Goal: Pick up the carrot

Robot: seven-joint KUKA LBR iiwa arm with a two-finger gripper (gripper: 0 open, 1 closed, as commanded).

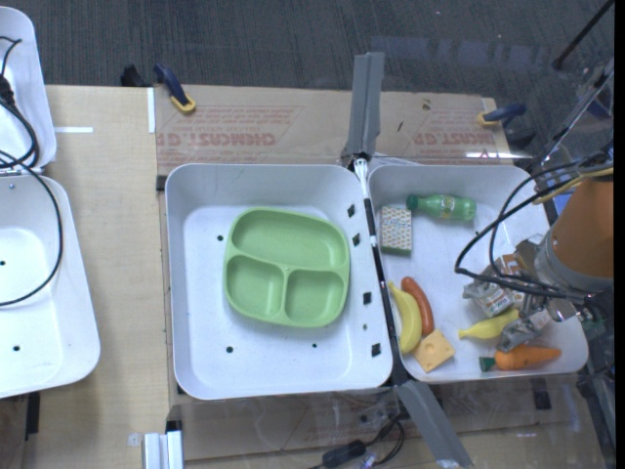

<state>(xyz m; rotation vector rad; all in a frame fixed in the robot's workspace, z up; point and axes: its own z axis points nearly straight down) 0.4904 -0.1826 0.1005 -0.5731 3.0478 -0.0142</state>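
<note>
Gripper (524, 328) low over the carrot (525, 359) in the right bin (430, 176).
The carrot lies at the lower right of the frame, near that bin's front wall, beside a small banana (485, 328); whether the gripper is open or closed cannot be told.

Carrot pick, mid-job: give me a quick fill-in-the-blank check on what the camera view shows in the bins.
1. The carrot lies in the ____ bin, near its front corner.
2. The green divided plate has ____ compartments.
3. The hot dog lies beside the ____.
4. The gripper is above the carrot, and the band on the arm is ____.

Missing words: right; three; banana; orange
</note>
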